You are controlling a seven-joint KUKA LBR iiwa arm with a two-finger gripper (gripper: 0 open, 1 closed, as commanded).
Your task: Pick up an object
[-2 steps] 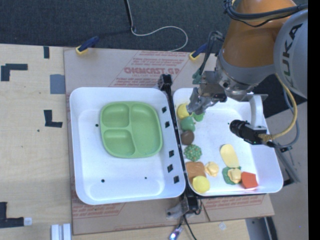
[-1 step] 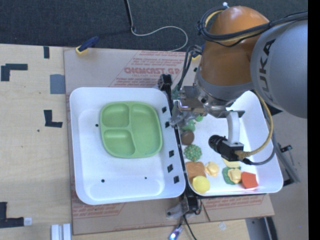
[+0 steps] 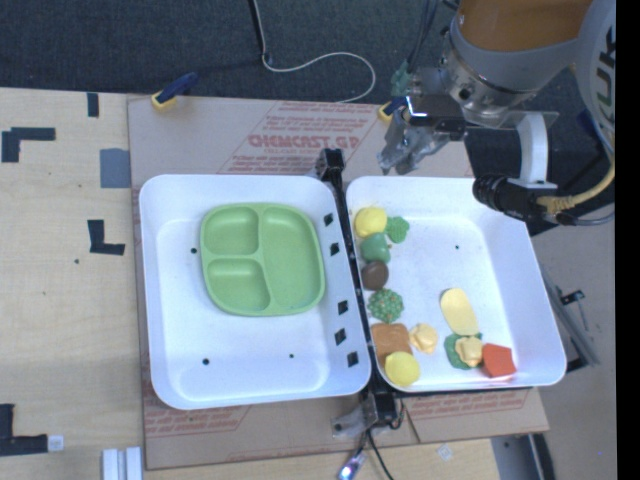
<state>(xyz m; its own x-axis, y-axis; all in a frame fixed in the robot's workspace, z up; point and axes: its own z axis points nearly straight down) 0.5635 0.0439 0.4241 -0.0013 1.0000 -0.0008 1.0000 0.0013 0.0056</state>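
End effector (image 3: 403,155) above right bin's (image 3: 520,268) far rim

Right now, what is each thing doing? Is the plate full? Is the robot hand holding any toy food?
Green plate: flat in the left bin, nothing on it.
Toy food: lying loose in the right bin, mostly along its left side.
Gripper: above the right bin's far edge, nothing seen in it.
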